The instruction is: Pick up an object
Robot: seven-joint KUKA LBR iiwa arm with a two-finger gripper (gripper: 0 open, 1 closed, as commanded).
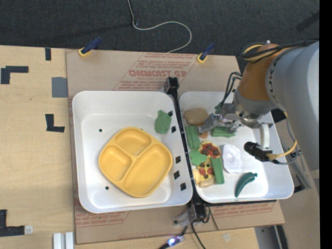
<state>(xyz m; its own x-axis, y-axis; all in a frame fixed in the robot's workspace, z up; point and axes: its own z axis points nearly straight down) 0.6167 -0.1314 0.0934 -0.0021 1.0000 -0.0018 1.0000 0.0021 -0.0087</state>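
Cardboard (155, 77) on the bench carries two bins. Left bin (83, 139) holds a yellow tray (136, 161) and a green toy (163, 121). Right bin (282, 185) holds toy food, including a pepper (245, 182). Arm's jaws (224, 123) are low there over a green piece (223, 133); whether they grip, I cannot tell. Nothing looks lifted yet.

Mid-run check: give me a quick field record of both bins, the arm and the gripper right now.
left bin: yellow divided plate; green toy near the divider
right bin: brown round item, pizza slice toy, white item, dark green pepper
arm: reaching in over the right bin
gripper: low over the bin's upper part; grasp cannot be told
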